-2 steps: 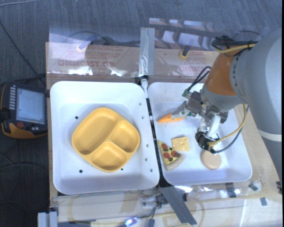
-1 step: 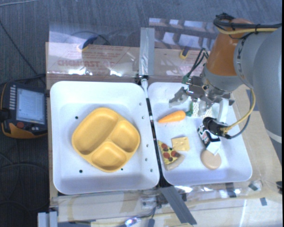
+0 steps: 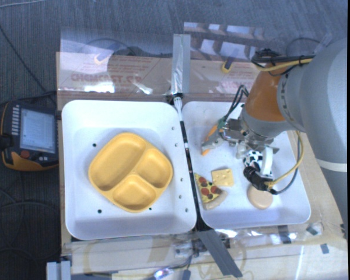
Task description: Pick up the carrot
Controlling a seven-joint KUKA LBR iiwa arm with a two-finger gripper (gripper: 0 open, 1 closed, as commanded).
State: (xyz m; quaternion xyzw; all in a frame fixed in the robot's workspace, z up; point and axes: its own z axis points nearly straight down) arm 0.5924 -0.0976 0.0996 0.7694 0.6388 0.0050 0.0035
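The carrot (image 3: pixel 209 137), a small orange piece with a green top, lies tilted in the right bin (image 3: pixel 291 214) near its left wall. My gripper (image 3: pixel 228 130) hangs low over the bin just to the carrot's right, close to its green end. Whether it touches the carrot is hidden by the gripper body. The arm's orange band (image 3: pixel 267 101) sits above and to the right of it.
In the right bin lie a cheese slice (image 3: pixel 223 177), a pizza slice (image 3: pixel 210 191), a beige round piece (image 3: pixel 260 199) and a black-and-white object (image 3: pixel 254 157) below the wrist. A yellow divided plate (image 3: pixel 130 171) fills the left bin (image 3: pixel 76 214). A pendant (image 3: pixel 29 136) rests at far left.
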